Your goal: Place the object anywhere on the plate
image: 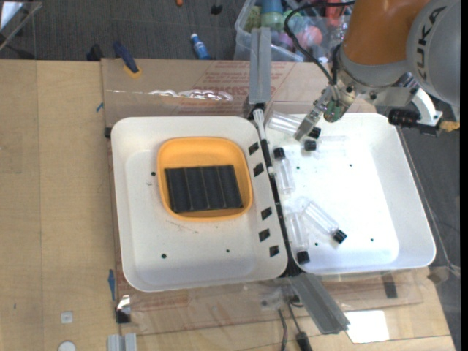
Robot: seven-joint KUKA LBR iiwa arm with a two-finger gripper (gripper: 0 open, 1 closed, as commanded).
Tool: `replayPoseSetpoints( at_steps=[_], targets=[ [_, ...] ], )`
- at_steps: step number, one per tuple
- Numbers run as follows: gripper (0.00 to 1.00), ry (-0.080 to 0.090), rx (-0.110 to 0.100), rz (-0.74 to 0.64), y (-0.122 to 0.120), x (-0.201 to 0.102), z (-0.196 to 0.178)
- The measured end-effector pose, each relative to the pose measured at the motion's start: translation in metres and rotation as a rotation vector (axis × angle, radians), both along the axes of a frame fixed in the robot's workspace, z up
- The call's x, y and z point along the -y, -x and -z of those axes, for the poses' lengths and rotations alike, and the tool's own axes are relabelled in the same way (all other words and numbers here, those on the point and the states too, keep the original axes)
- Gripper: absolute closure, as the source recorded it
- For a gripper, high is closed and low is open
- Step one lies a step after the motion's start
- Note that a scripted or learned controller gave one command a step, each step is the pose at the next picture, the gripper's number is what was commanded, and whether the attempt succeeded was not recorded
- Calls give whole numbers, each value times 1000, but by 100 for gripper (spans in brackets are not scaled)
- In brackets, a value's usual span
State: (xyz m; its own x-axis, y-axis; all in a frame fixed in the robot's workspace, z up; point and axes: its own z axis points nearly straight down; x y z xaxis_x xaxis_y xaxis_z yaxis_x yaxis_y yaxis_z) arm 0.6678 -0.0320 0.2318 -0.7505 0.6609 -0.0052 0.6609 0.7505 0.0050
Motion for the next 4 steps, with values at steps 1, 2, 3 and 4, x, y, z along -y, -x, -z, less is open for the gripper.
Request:
replayPoseSetpoints(
  at_steps=[1, 2, 3, 4],
  targets=[
    [100, -1, -6, -193, 6, 6, 46],
    [0, -1, -6, -192, 5, 7, 46],
    [0, 3, 2, -288, 10, 57, 6],
    [0, 3, 1, -319, 9, 73, 8]
  ],
)
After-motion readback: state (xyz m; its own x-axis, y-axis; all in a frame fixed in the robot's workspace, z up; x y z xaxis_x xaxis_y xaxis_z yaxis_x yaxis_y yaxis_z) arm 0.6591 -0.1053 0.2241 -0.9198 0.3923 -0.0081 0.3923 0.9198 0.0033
